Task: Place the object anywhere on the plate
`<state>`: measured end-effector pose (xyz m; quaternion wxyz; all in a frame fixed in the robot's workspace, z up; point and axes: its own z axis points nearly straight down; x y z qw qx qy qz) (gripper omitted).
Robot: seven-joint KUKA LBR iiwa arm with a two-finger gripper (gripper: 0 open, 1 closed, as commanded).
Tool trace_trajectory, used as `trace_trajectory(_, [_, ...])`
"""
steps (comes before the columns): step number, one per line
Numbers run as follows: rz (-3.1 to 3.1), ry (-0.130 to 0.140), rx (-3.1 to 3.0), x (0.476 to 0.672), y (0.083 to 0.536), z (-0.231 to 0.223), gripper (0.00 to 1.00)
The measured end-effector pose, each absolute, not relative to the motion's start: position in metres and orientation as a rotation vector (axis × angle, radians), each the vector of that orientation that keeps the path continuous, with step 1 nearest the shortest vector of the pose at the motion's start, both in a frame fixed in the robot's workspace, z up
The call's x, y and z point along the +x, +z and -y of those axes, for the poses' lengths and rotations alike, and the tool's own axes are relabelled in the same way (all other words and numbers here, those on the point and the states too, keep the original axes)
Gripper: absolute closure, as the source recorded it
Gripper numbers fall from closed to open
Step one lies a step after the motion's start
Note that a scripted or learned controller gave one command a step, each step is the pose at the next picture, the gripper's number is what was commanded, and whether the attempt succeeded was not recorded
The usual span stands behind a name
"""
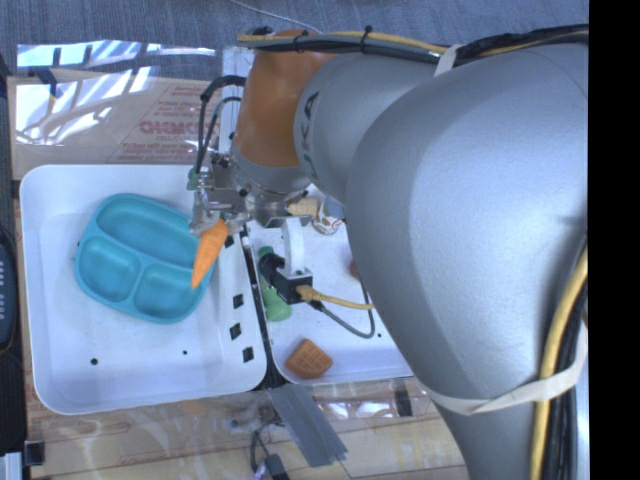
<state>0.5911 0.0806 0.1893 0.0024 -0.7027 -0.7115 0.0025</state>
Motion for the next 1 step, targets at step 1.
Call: trace_trajectory(1, [2.23,0.007,-2.208,0.5916,0.1902,-0.079,0.0])
